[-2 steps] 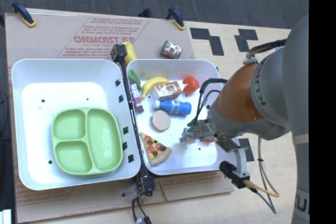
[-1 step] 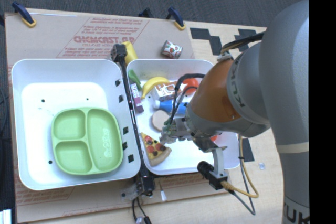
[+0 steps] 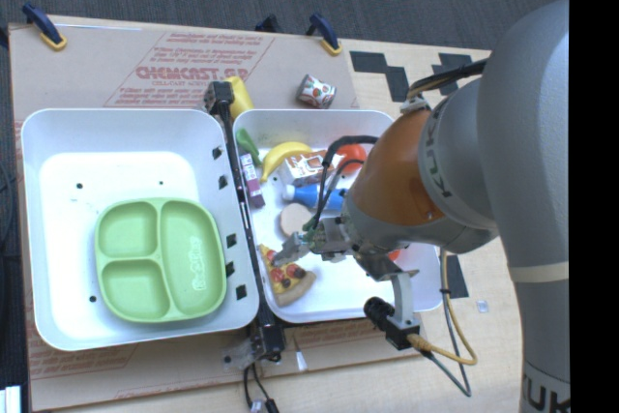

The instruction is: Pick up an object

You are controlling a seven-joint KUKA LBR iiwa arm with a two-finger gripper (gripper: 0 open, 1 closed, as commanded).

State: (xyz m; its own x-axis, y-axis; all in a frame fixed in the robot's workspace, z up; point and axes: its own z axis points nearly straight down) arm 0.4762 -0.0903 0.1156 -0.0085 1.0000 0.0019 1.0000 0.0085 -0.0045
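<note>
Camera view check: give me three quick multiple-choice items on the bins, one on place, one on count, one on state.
1. The light green plastic divided tray lies in:
A. left bin
B. right bin
C. bare bench

2. The tray's compartments number:
A. two
B. three
C. five

3. The small crumpled can is:
A. inside the right white bin
B. on the tray
C. outside both bins, on the board

Answers: 1 A, the tray sits on the floor of the left white bin. 2 B, two small and one long. 3 C, it rests beyond the right bin's far rim.
</note>
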